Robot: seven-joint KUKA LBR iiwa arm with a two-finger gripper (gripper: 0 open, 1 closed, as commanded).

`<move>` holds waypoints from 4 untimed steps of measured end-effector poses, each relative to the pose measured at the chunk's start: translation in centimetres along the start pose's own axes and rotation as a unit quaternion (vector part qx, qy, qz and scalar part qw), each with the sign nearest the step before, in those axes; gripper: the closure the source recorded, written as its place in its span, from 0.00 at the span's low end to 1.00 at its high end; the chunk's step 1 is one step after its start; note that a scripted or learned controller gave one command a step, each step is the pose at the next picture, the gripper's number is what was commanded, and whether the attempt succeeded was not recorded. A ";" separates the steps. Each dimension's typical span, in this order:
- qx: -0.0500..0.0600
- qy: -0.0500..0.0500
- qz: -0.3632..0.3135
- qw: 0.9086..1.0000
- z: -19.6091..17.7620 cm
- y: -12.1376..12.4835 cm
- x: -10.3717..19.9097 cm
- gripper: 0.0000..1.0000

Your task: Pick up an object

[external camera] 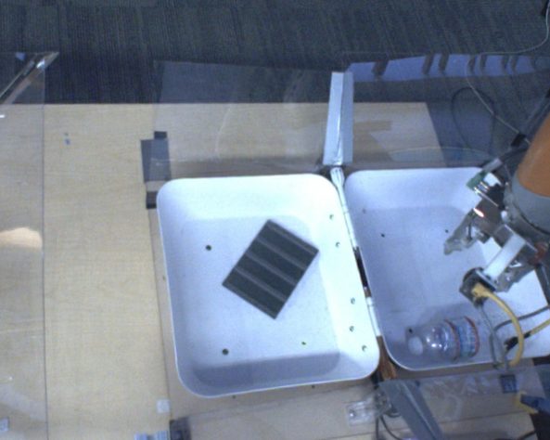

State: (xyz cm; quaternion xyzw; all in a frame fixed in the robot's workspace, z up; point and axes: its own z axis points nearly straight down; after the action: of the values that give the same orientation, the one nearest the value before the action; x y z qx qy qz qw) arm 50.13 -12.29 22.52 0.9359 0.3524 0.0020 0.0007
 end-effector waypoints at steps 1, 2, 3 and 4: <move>-0.002 0.003 -0.062 0.998 13.2 -3.9 1.9 0.00; -0.002 0.003 -0.062 0.998 12.2 -3.9 2.0 1.00; 0.001 -0.001 -0.022 1.000 6.7 1.9 2.5 1.00; 0.001 -0.001 -0.022 1.000 6.8 1.9 2.5 0.00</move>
State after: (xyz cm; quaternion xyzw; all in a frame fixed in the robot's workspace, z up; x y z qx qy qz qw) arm 53.29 -12.03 15.78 0.9279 0.3727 0.0010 0.0002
